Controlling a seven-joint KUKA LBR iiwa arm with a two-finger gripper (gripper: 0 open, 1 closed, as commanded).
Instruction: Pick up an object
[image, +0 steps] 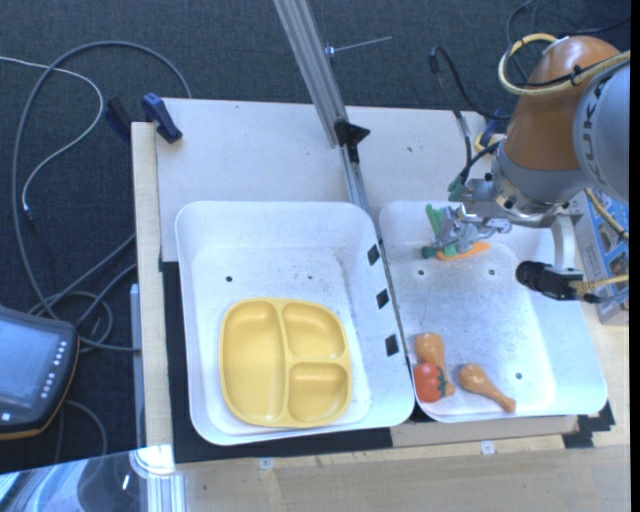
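Over right bin (560, 390) far end, gripper (457, 238) sits low w/ an orange-and-green toy carrot (466, 250) at its tips, jaw opening can't tell; yellow divided plate (286, 360) in left bin (200, 240).

Grey arm (610, 110), orange band (545, 105), looping cables.

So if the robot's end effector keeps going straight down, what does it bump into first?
Most likely the toy carrot, orange with a green top, lying right under the end effector near the far wall of the right bin. Height above it is hard to judge from this view.
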